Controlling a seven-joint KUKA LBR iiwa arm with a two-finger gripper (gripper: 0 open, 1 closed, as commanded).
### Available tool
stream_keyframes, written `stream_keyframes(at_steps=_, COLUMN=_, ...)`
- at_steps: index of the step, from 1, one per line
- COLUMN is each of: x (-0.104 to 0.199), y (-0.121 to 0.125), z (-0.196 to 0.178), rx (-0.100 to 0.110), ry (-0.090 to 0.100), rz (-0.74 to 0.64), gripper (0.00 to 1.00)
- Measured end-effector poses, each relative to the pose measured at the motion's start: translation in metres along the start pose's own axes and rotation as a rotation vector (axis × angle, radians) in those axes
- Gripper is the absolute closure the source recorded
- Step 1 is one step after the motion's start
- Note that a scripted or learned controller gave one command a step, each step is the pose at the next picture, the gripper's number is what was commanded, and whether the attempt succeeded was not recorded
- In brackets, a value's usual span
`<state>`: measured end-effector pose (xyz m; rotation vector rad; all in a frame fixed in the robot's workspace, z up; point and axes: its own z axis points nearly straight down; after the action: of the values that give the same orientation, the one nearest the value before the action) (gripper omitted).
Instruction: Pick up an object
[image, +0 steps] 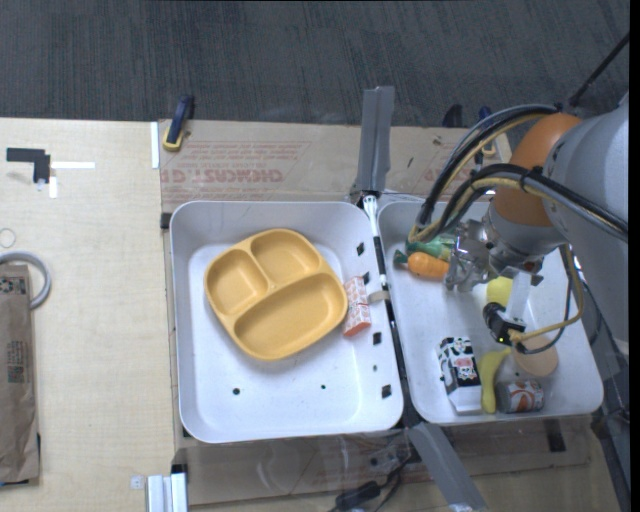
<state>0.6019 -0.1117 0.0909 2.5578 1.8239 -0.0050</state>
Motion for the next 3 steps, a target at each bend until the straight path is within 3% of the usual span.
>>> stream_keyframes(at_steps=1, x=0.032, y=-0.017, z=-0.1, rx=-0.001, ry=0.0, rz=-0.181, gripper=1.0)
stream_keyframes(at_steps=2, x=-0.031, y=0.003, z=-0.036, rx=0.001, ry=0.0, rz=-0.028, gripper=1.0)
stream_keyframes(at_steps=3, x=-0.09, y=-0.03, z=0.0, rx=0.0, ry=0.001, rz=-0.301, gripper=1.0)
